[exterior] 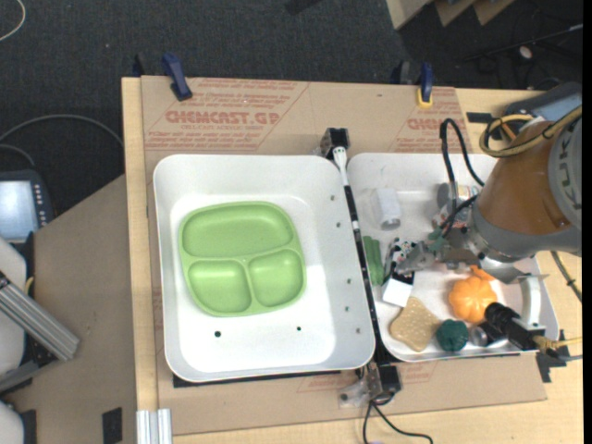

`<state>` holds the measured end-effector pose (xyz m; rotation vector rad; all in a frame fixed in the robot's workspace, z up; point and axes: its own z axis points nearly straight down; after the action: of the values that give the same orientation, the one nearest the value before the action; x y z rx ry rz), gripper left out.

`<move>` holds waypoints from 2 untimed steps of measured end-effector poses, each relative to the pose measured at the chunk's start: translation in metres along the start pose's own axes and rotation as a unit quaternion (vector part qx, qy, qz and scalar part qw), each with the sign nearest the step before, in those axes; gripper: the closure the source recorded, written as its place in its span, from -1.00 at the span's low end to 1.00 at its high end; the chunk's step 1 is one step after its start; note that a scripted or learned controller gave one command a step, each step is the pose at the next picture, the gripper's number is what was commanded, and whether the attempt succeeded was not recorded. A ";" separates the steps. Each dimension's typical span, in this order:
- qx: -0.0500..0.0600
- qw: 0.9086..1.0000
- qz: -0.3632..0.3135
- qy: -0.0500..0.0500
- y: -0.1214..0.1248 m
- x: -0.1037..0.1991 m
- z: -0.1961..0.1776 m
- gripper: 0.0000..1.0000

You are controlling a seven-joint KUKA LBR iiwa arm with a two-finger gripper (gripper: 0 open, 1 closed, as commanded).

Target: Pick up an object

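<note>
My gripper [408, 255] is low inside the right bin [421, 166], near its left wall, with the grey arm and its orange band coming in from the right. It hovers over a green strip [372, 258] and a white card [397, 292]. Just right of the gripper lies an orange fruit-like toy [471, 299]. A tan bread slice [413, 324] and a dark green ball [452, 335] sit at the bin's front. A pale clear piece [387, 206] lies toward the back. Nothing shows between the gripper's tips.
The left bin [176, 248] holds a green divided plate [242, 257]. Both bins rest on a cardboard sheet [231, 109] clamped at the back. A black divider rail [351, 220] runs between the bins.
</note>
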<state>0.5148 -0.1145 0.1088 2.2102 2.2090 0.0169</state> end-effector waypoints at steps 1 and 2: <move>0.008 1.000 -0.003 0.003 -0.035 0.064 -0.081 -1.00; 0.010 1.000 -0.003 0.003 -0.034 0.110 -0.077 -1.00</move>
<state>0.4793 -0.0047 0.1844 2.2164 2.2293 0.0020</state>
